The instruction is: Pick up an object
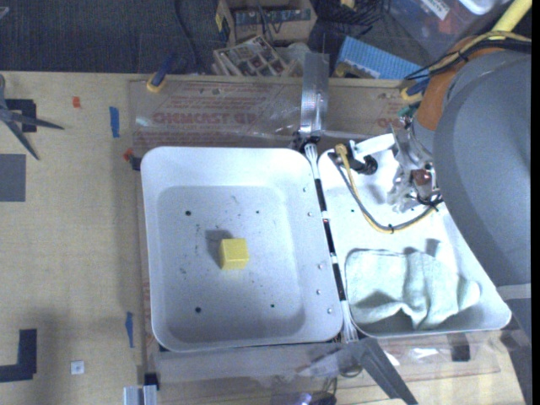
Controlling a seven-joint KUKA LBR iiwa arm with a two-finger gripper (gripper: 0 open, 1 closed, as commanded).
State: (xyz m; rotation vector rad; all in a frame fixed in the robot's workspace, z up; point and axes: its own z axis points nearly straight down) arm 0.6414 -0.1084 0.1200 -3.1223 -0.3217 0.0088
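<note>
A small yellow block [234, 253] lies near the middle of the left bin [253, 310]. A crumpled white cloth [409, 289] fills the front half of the right bin [375, 236]. My gripper [413, 184] hangs over the far part of the right bin, above and behind the cloth and well to the right of the yellow block. The wrist and its cabling hide the gripper's tip. Nothing shows as held.
A yellow and black cable [367, 209] loops from the gripper down into the right bin's far half. The big grey arm body [498, 167] covers the right side. The divider rail [325, 226] runs between the bins. Tools lie on the bench at far left [21, 125].
</note>
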